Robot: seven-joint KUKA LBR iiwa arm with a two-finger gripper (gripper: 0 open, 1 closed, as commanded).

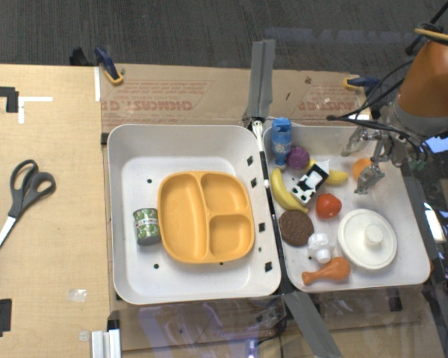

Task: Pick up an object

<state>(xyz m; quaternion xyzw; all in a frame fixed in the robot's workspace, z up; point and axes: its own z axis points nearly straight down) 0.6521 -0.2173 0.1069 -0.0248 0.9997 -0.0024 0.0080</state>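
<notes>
My gripper (361, 165) hangs over the far right part of the right bin (414, 222), open, with its metal fingers (369, 177) spread. A small orange object (363, 165) shows between them; I cannot tell whether they touch it. To its left in that bin lie a blue bottle (281, 134), a purple ball (298, 157), a banana (281, 189), a black-and-white toy (310, 181) and a red tomato (328, 205). Nearer the front are a brown patty (296, 228), a white lidded bowl (366, 237) and a drumstick (327, 271).
The left bin (127, 162) holds a yellow divided plate (207, 216) and a green can (145, 226) beside it. Scissors (19, 196) lie on the bench at far left. A grey divider post (261, 80) stands between the bins at the back.
</notes>
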